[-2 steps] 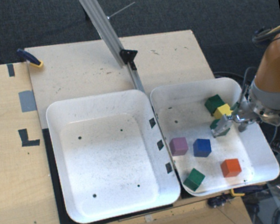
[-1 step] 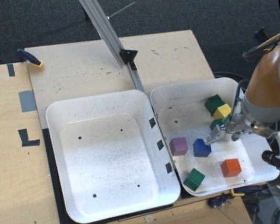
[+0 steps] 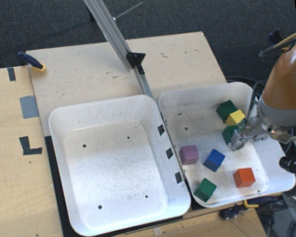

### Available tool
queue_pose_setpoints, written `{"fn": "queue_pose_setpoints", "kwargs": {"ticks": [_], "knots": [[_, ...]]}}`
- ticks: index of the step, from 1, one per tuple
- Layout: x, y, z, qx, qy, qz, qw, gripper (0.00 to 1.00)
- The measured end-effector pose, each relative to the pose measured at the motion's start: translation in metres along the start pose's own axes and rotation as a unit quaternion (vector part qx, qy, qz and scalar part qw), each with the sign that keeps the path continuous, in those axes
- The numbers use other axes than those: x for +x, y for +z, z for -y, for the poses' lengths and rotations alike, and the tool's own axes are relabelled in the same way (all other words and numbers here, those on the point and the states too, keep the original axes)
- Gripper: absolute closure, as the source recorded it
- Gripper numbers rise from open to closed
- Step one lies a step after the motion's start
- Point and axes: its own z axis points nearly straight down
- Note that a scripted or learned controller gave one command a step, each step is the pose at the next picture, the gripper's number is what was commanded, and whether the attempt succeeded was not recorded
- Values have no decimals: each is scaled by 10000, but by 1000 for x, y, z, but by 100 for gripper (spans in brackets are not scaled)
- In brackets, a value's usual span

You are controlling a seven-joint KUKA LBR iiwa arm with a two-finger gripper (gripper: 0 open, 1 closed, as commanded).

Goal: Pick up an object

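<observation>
Six small blocks [image 3: 215,159] scattered in right bin [image 3: 190,99], resting flat.

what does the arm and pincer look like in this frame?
The arm is a bulky rounded body with an orange band above a grey wrist section. The pincer is small, grey metal, at the end of a thin grey stem. A dark cable loops near the arm's upper edge, and a white fitting with black parts sits below the wrist.

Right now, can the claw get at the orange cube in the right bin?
Probably yes. The orange cube sits apart from the other blocks, open from above, and the claw is just beyond it in the same right bin.
</observation>
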Motion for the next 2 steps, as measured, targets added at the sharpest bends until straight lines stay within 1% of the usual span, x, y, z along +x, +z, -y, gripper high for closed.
{"fn": "queue_pose_setpoints", "kwargs": {"ticks": [2], "knots": [[0,-85,2,1,-4,1,10000,100]]}}
